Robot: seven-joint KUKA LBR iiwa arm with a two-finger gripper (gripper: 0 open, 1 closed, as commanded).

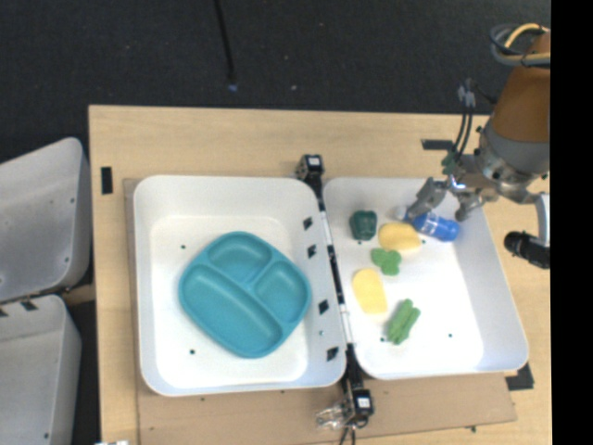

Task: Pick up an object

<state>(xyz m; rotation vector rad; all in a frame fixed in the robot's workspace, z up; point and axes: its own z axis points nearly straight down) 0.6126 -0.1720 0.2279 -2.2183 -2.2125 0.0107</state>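
Two shallow white bins side by side on the bench: left bin (148, 276) and right bin (482, 323), meeting at a central divider. One teal sectioned plate (243, 292) in the left bin, well to the left of that divider. Six small things in the right bin, all counted: one dark green piece (363, 223) nearest the divider's upper end, one yellow lump (400, 237) just right of it, one small green piece (386, 261) touching the lump's lower edge, one pale yellow block (369, 291) below that, one leafy green piece (402, 322) lower still, and one blue cylinder (435, 226) farthest from the divider, at the lump's upper right. Bare white floor across the right bin's far side and lower corner, away from the divider. Gripper (448, 196) up at the bin's top right, fingers spread apart, straddling the blue cylinder's upper end; contact or grip not discernible, nothing clearly clamped.
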